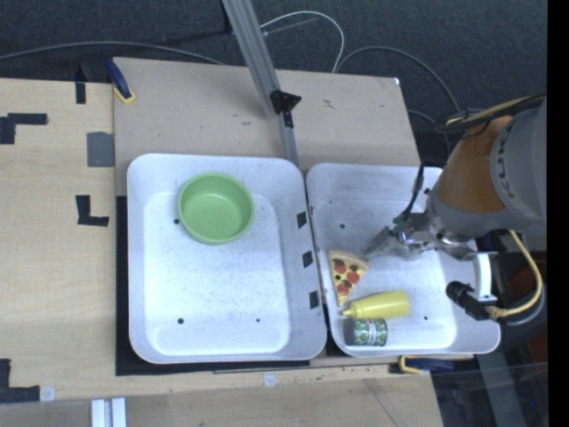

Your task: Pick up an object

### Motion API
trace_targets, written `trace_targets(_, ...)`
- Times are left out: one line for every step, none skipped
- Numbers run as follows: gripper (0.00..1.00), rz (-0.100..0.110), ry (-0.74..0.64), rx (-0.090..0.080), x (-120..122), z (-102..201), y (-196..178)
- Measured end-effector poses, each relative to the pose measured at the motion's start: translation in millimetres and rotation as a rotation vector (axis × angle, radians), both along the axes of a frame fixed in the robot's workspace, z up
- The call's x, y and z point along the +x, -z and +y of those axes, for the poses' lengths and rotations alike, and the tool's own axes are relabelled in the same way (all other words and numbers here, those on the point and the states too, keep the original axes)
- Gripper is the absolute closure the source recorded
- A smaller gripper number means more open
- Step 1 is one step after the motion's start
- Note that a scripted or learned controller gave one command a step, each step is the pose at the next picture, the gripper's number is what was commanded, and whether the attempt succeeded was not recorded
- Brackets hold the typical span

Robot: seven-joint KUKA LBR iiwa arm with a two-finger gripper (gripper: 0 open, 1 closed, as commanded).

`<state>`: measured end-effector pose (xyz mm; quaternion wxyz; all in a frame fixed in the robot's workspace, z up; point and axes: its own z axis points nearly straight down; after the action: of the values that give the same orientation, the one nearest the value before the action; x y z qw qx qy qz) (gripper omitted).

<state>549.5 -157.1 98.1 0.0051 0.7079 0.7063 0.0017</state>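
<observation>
In the right bin [356,194] lie a pizza slice toy [346,272], a yellow mustard bottle [377,306] on its side and a green can [366,332] near the front wall. My gripper [377,245] reaches in from the right and hangs low over the bin, just right of and above the pizza slice. Nothing shows between its fingers. A green bowl [215,207] sits in the back of the left bin [151,265].
A grey metal pole [256,47] slants down from the top to the bins' back edge. Cables [373,56] loop over the brown board behind the bins. The arm's orange band [467,181] and grey body fill the right side.
</observation>
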Motion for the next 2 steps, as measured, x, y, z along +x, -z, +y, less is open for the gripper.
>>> trace_targets(1.0, 0.011, -0.004, 0.005, -2.8, 2.6, -7.0)
trace_targets(1.0, 0.007, -0.003, 0.004, 1.2, -1.7, -50.5)
